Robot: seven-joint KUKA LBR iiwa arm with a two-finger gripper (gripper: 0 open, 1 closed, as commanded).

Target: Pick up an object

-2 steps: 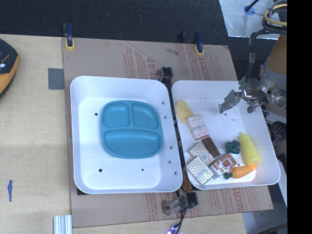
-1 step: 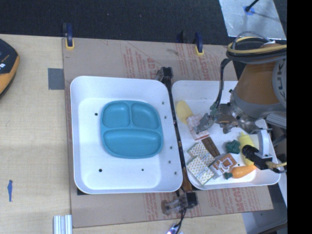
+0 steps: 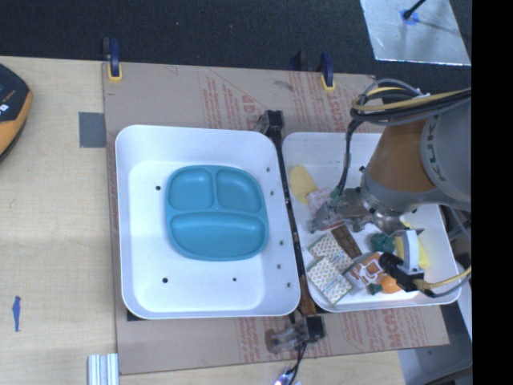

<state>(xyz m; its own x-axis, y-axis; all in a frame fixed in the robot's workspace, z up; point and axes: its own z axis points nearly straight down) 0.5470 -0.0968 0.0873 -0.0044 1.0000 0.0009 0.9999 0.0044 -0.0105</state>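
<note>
My gripper [image 3: 335, 212] is low over the middle of the right bin [image 3: 321, 147], with the grey arm and its orange band [image 3: 401, 163] covering the bin's right part. Just beyond it to the upper left lies a pale yellow piece [image 3: 302, 182]. A brown bar [image 3: 348, 239] lies directly in front of the gripper, and two checkered waffle-like squares [image 3: 327, 263] sit nearer the front wall. At the front right is a cluster of small toys: an orange-and-white one [image 3: 370, 269], a green one [image 3: 383, 241] and a yellow-and-white one [image 3: 414, 249]. I see nothing lifted by the gripper.
The left bin [image 3: 140, 215] holds a blue divided plate [image 3: 216, 212] at its centre. Black clamps [image 3: 272, 121] sit between the bins at the back and front. Cables [image 3: 385, 95] loop off the arm. A yellow-and-black device [image 3: 10, 107] lies at the far left.
</note>
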